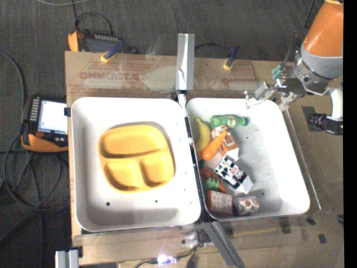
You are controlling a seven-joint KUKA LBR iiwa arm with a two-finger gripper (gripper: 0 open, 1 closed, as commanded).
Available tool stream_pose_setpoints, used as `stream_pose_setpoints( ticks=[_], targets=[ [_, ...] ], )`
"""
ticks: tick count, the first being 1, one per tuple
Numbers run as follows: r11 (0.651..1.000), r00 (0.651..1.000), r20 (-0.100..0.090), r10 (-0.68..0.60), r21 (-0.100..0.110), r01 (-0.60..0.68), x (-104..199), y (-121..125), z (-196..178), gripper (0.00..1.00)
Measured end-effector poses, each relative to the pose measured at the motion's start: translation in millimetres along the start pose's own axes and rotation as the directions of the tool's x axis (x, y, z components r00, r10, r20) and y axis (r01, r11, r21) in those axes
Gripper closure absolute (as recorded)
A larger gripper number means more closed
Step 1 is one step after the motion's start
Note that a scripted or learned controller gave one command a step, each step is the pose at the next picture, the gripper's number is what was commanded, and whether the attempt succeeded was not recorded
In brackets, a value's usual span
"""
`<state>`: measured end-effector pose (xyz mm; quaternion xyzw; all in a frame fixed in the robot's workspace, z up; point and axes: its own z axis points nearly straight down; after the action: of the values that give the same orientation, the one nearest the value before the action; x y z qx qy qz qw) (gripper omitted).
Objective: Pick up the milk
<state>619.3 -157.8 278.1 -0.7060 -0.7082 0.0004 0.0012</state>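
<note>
**Milk waits mid-bin; the approach is everything**

While the gripper (266, 95) hangs over the far right corner of the right bin (290, 161), holding nothing, its fingers look slightly parted, though they are too small to judge firmly. The milk (231, 172), a black-and-white patterned carton, lies tilted near the bin's left wall, touching an orange carton (227, 144) and close to a carrot (212, 146). A yellow banana (201, 134) and a green bottle (227, 120) sit nearer the far left corner. A good descent would centre over the milk's narrow sides, fingers turned across its width, avoiding the neighbours. The left bin (83, 166) carries a yellow tray (138, 156).
</note>
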Motion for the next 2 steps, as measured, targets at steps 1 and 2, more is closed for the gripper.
stream_pose_setpoints(
  ticks=[1,2],
  targets=[
    [0.913,0.913,-0.004,0.408,0.0,-0.408,34.5,-7.2,166.0,0.0],
    [0.914,0.914,-0.009,0.405,-0.001,-0.405,37.3,-6.0,156.0,1.0]
  ],
)
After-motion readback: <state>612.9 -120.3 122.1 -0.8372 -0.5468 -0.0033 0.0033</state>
